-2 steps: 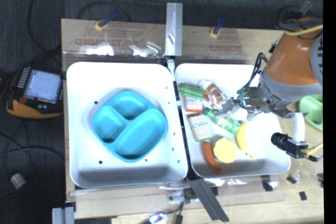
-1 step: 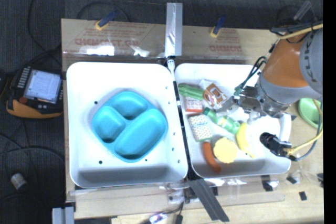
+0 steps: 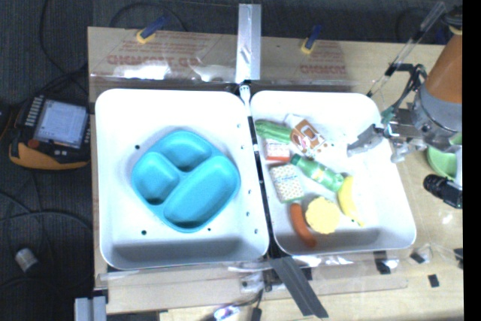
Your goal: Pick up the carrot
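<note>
In the camera view, the carrot (image 3: 300, 222) lies nearest, a smooth orange stub at the front of the right bin (image 3: 391, 225), touching a round yellow piece (image 3: 324, 215). A banana (image 3: 346, 199), a green bottle (image 3: 319, 171), a speckled packet (image 3: 286, 182) and an orange-and-white wrapper (image 3: 307, 135) crowd behind it. The left bin (image 3: 113, 162) holds a glossy blue 3-part tray (image 3: 185, 178). The end effector (image 3: 368, 140) hovers at the right bin's far side, well apart from the carrot; how far it is open cannot be told, and nothing is seen in it. The likely risk: a descent could catch the yellow piece or slip off the carrot's rounded skin.
</note>
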Available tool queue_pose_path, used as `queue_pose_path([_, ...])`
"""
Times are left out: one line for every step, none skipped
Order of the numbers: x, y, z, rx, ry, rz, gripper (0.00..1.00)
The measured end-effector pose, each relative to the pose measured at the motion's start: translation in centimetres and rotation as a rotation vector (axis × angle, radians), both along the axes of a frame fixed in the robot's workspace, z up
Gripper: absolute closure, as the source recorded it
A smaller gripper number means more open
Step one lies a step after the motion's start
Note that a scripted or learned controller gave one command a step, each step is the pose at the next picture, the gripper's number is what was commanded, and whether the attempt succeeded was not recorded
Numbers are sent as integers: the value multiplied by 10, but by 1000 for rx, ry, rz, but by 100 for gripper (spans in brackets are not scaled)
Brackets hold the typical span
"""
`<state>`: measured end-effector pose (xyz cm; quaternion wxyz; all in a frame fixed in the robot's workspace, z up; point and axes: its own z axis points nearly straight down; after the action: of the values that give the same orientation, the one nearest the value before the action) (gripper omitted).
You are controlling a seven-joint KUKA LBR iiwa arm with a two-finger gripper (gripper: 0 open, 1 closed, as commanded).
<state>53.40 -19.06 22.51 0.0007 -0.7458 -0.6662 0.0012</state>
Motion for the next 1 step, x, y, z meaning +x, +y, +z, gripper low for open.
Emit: queue_pose_path([0, 1, 8, 3, 2, 2, 100])
